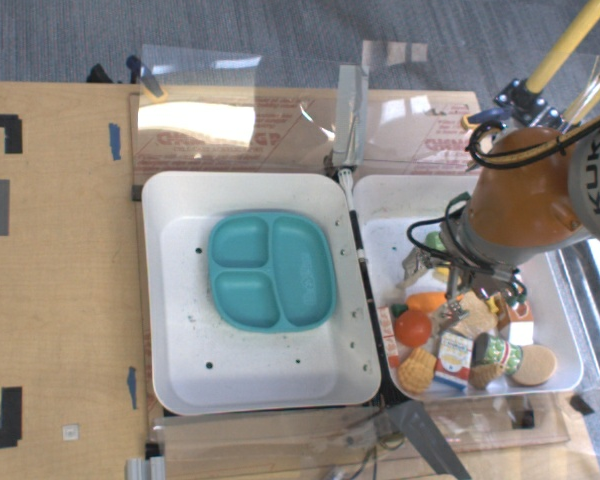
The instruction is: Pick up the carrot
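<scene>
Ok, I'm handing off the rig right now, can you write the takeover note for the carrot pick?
Claw: down in the right bin, low over the toy food pile; whether it is open or shut can't be judged from this view.
Carrot: likely the orange piece just left of the claw, above the red tomato, partly hidden by the arm. It lies in the pile, not visibly gripped.
Left bin: holds the teal divided plate.
Done: arm is positioned over the pile.
Left: confirm a grip on the carrot, then lift it.
</scene>
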Robot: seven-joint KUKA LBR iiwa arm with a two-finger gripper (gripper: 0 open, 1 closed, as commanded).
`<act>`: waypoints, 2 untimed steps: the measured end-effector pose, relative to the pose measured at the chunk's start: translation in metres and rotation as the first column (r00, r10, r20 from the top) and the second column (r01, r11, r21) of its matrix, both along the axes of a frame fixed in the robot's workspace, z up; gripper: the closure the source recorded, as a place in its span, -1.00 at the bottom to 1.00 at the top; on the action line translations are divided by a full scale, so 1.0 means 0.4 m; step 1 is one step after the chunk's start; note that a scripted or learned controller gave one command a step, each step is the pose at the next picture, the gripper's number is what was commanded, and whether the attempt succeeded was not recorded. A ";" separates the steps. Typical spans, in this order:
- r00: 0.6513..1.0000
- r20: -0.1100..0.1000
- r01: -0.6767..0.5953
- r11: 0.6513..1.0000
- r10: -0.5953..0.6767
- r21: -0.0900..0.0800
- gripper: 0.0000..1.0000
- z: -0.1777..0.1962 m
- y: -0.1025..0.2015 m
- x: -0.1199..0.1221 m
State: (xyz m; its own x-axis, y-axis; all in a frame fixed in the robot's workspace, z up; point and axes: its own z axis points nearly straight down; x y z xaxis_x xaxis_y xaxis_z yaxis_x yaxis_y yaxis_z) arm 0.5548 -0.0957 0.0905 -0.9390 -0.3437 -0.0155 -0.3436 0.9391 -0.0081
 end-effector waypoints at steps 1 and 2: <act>0.995 0.001 -0.102 0.995 0.102 0.000 -1.00 0.000 0.007 -0.038; 0.995 0.014 -0.102 0.995 0.102 0.000 1.00 0.034 0.011 -0.028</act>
